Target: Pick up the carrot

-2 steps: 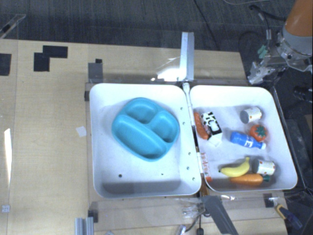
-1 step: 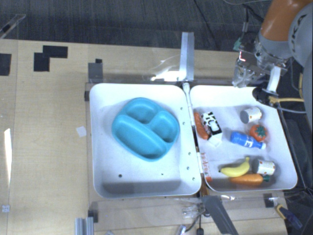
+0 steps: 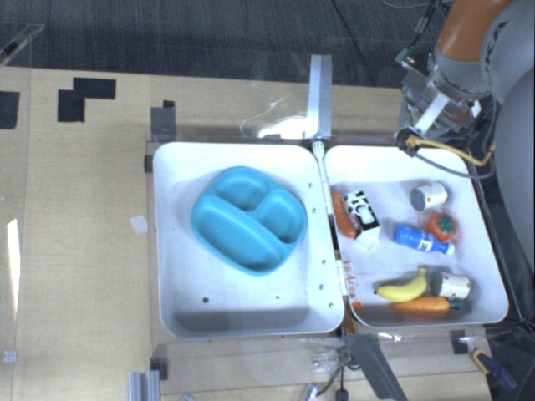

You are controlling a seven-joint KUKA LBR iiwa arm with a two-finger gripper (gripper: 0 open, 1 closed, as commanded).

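I count 2 white bins, and I place everything from the 1 banana (image 3: 402,289), yellow and curved, low in the right bin (image 3: 384,170). The 1 carrot (image 3: 423,307) lies just in front of the banana, along the bin's near wall, orange, tapered and smooth; its top seems to touch the banana's underside.

There are 2 short white cylinders. 1 white can (image 3: 455,285) sits right beside the banana's tip and crowds the carrot's end. The other, a white cup (image 3: 429,195), lies well behind the banana. Also behind the banana are 1 blue bottle (image 3: 421,239) on its side and 1 round red fruit (image 3: 441,225) with a green top. Behind and to the view's left are 1 black-and-white packet (image 3: 361,211) and 1 orange packet (image 3: 337,210) at the wall.

Far left of the banana, the left bin (image 3: 180,307) holds 1 glossy blue divided plate (image 3: 248,219).

The gripper (image 3: 430,112) hangs well behind the banana, over the bin's far edge; I cannot tell whether it is open or closed.
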